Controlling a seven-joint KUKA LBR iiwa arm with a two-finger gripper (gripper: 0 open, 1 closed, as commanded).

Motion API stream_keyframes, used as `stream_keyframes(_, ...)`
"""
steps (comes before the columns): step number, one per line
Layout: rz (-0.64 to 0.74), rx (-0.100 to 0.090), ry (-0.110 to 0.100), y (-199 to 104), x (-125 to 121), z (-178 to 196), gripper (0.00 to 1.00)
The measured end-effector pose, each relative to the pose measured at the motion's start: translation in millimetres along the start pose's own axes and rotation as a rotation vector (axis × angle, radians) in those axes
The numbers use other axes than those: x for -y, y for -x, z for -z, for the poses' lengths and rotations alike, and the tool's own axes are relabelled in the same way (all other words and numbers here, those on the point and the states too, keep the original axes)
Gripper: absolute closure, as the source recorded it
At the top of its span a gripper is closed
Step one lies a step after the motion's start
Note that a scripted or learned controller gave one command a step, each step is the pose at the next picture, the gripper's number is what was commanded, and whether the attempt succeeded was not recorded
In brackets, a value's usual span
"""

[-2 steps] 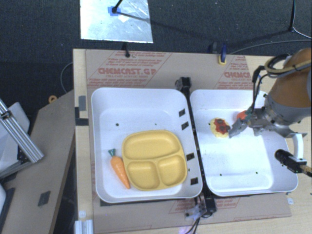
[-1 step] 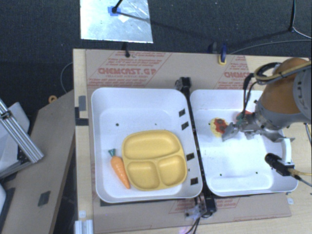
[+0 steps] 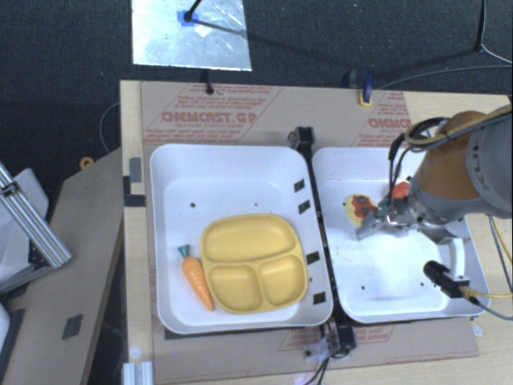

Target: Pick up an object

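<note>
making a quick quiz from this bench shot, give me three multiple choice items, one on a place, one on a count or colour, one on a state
1. Where does the toy carrot lie?
A. in the left bin, beside the yellow tray
B. in the right bin
C. on the bench outside both bins

2. How many compartments does the yellow tray have?
A. two
B. three
C. five

3. How does the small red and yellow object stand to the claw?
A. lifted well above the bin
B. lying on the right bin's floor next to the claw
C. resting in the yellow tray

Answers: 1 A, the carrot sits against the tray's left edge inside the left bin. 2 B, one long section above two smaller ones. 3 B, it rests on the white floor of the right bin, just above the claw's tip.
</note>
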State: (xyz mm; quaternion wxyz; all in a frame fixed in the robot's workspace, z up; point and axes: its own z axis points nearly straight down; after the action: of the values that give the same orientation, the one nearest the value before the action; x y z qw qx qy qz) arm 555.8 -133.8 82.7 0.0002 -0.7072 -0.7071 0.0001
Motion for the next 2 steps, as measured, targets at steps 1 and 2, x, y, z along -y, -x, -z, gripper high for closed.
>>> stream_keyframes(1, 0.001, 0.001, 0.004, 0.1, -1.4, 13.0, 1.0)
stream_keyframes(2, 0.005, 0.001, 0.006, -3.9, -7.1, 74.9, 1.0)
